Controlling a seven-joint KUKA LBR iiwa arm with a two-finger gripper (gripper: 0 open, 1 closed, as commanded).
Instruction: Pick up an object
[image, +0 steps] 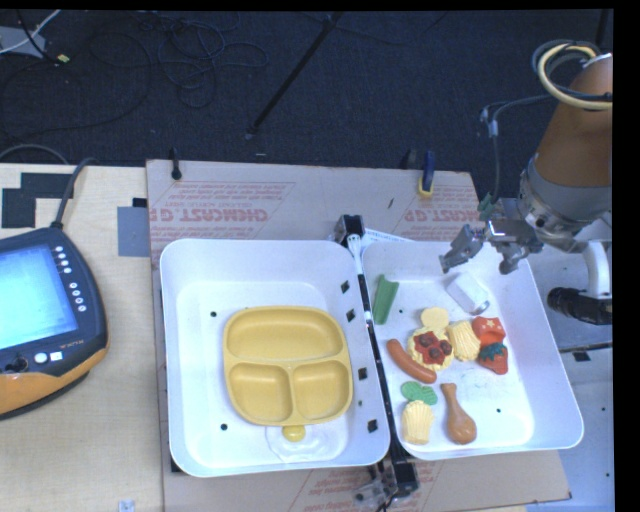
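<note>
— Over the right bin's (560, 400) far edge: gripper (487, 247), fingers spread, pinching nothing.
— Contents beneath?
— Toy food near the middle: green pepper (384, 297), sausage (410, 362), pizza slice (433, 346), strawberry (489, 343), corn cob (417, 420), drumstick (456, 413).
— Left bin (190, 290)?
— One yellow divided tray (287, 362), flat on the floor

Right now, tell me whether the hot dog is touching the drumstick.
Apart. The camera view shows bare white bin floor between the hot dog and the drumstick.
</note>
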